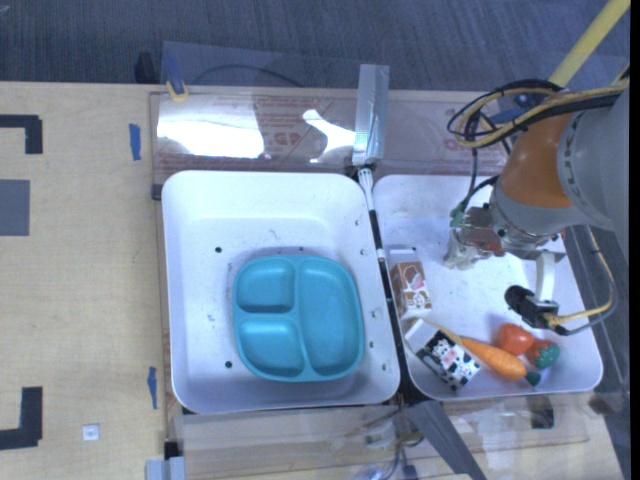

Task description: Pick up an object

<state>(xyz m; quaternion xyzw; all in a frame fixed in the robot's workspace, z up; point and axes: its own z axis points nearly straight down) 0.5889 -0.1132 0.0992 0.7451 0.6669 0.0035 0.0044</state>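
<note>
Grey arm (598, 158), orange band, yellow cables

Toy carrot (492, 356) in right bin (585, 368)

Glossy plastic bins (190, 208), matt teal tray (298, 316), wooden bench (75, 268).

Pale wooden bench (70, 298) with black markings; dark blue-grey carpet floor (300, 8) beyond.
</note>
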